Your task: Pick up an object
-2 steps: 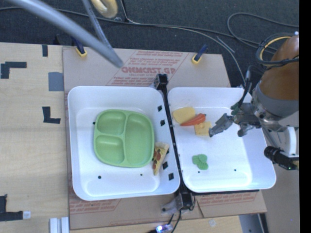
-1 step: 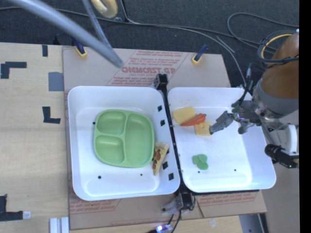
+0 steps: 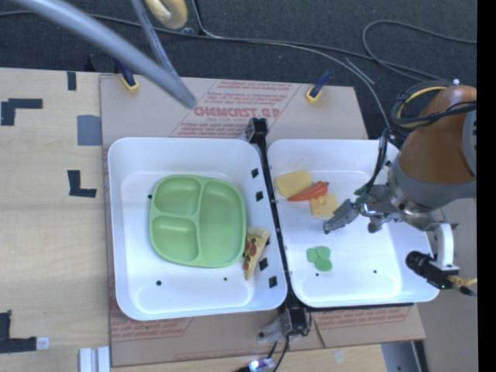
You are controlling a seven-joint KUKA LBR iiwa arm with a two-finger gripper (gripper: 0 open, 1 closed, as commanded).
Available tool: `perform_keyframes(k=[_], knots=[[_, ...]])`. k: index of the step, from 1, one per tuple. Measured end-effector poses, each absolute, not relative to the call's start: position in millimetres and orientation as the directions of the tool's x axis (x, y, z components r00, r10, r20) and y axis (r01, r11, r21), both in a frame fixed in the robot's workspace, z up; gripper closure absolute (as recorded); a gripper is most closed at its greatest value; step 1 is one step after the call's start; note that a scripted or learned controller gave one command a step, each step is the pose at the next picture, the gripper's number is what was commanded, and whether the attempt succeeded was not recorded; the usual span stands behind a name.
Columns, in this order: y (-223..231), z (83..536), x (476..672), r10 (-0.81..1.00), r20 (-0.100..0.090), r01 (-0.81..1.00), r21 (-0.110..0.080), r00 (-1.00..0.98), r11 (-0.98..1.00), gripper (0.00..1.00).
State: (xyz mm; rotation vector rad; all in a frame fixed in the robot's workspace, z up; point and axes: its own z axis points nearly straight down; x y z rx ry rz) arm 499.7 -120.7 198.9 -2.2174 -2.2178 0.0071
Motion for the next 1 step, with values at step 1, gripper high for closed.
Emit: perform_keyframes(k=[1], knots=[[-124.7,141.3,507.1,1.000,0.000,1.000,-0.007,0.000,0.000,0.00]])
